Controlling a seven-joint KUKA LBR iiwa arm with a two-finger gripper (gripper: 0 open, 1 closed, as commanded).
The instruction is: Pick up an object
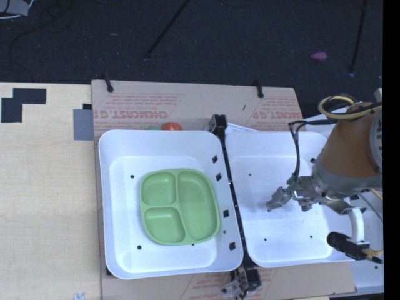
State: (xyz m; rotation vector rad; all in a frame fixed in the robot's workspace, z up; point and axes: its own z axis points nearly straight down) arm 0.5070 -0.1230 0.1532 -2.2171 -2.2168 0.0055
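Reaching in from the right across the right bin (269,161): grey arm (350,152) with orange band above the wrist. Gripper (279,200) positioned over the middle of that bin's floor, pointing left and slightly down. Open or closed: cannot tell from this angle. Nothing seen clamped in it. Contact with the bin floor: cannot tell.

Located in the left bin (119,249): one green plate (180,206) with three compartments, lying flat and right way up, roughly central on the bin floor, clear of all four walls. Well apart from the gripper, with the black divider strip (226,186) between the two bins standing between them.

Noted behind the left bin's far wall: a small red item (171,127), resting on the cardboard sheet (187,105), mostly hidden by the rim; kind not determinable. Noted at the right bin's near right corner: a dark bar-shaped piece (345,245), close beneath the arm; whether loose or part of the rig, not determinable.

Both bins seated side by side on the cardboard, walls touching at the divider strip. Pale wooden bench top (44,199) to the left of the cardboard. Yellow cable loop (337,102) above the arm's orange band.
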